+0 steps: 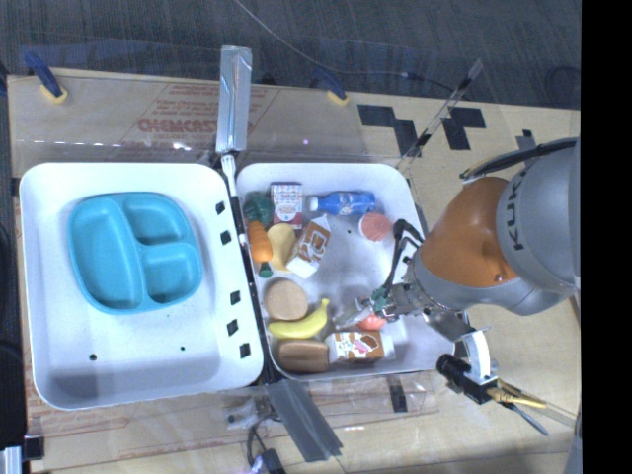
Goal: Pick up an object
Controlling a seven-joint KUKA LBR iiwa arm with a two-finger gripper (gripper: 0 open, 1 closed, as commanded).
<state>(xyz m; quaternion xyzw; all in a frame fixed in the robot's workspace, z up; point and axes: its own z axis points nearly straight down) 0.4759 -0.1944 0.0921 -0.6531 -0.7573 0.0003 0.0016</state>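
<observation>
Objects for picking sit packed in the right bin (405,188), our landmark. We see the left bin (59,363) touching it on the left side, holding a blue divided tray (136,248). Arm (513,245) comes over the right bin's right rim; gripper (380,304) hangs low inside it, near the bin's lower middle. We cannot tell how the jaws stand, too small and cluttered. Inside the right bin: banana (304,324) at lower left, brown bun (302,355) just below it, round tan disc (286,299) above it, carton (312,246) mid-left, blue bottle (344,203) along the top wall, carrot (260,247) at the left wall, small pink disc (374,227) upper right.
</observation>
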